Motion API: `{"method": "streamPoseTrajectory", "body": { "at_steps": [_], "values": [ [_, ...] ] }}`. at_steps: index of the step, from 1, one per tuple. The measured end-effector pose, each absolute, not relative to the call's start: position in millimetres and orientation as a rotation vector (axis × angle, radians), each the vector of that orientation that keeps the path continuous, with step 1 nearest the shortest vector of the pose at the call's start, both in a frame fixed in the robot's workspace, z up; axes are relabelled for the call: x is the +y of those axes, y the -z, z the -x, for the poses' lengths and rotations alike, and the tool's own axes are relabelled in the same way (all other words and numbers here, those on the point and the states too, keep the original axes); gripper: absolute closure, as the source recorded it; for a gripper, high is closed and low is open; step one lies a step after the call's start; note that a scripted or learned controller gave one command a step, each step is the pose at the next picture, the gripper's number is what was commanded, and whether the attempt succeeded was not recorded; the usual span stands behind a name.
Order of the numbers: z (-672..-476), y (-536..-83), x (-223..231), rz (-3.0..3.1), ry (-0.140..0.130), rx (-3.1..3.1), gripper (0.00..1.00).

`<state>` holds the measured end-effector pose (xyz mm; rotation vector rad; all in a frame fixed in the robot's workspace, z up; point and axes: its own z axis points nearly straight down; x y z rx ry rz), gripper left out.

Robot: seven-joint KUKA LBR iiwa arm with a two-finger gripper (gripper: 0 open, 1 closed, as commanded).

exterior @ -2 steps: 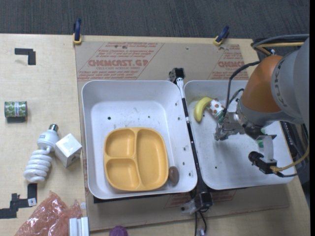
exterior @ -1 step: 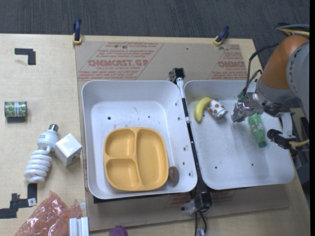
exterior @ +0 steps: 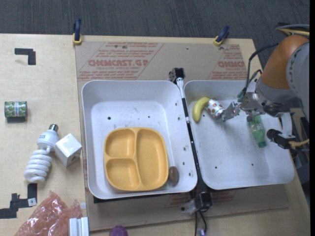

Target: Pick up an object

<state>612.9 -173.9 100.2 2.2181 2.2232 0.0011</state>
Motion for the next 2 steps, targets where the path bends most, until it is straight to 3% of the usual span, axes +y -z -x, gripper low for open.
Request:
{"method": "streamPoseTrajectory", "body": {
  "at_steps": [1, 2],
  "values": [
    [-580.3, -92.3, -122.3, -2.219, 0.001, 2.224, 0.0],
    [-580.9, -102.3, -122.8, -2.215, 0.002, 2.225, 1.0]
  ]
}}
